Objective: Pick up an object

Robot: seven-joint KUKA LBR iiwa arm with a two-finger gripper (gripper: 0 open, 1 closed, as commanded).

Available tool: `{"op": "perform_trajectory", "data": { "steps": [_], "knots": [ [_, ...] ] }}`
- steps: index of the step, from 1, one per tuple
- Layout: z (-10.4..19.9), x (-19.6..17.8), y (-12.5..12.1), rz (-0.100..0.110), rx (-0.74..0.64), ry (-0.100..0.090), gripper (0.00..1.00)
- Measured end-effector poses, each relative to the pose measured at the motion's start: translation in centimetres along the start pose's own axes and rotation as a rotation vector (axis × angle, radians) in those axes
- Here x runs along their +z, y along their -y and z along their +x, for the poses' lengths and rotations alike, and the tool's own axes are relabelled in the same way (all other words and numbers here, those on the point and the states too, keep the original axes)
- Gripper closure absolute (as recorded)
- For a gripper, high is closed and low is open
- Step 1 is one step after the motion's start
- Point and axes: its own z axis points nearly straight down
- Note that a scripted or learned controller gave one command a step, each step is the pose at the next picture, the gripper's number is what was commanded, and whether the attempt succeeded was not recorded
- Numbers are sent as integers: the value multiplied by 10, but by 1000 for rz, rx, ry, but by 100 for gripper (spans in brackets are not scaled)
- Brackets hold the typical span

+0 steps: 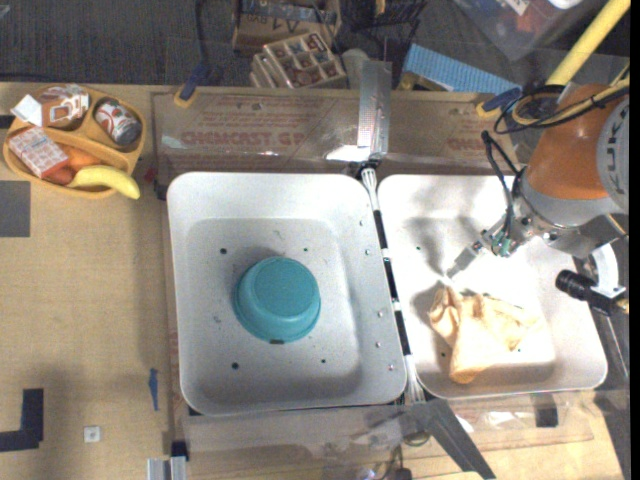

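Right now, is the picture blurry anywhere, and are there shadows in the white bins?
In the camera view, the teal bowl looks fairly sharp; the gripper is small and soft, so its fingertips are hard to make out. The right bin shows grey shadow beside the gripper, and the tan cloth casts little shadow.

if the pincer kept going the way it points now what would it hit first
The pincer slants down and leftward, so it would probably meet the bare floor of the right bin first, just above the crumpled cloth. Depth is hard to judge.

You get even, soft overhead light; white bins [190, 208] glare mildly, faint shadow lies left of the end effector [462, 261], detail slightly blurred.
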Motion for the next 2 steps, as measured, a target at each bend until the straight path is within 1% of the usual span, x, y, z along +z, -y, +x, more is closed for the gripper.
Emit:
{"op": "perform_trajectory", "data": {
  "steps": [1,2],
  "knots": [
    [-18,0,-61,-3,-191,4,0],
    [37,3,-23,1,9,-1,0]
  ]
}}
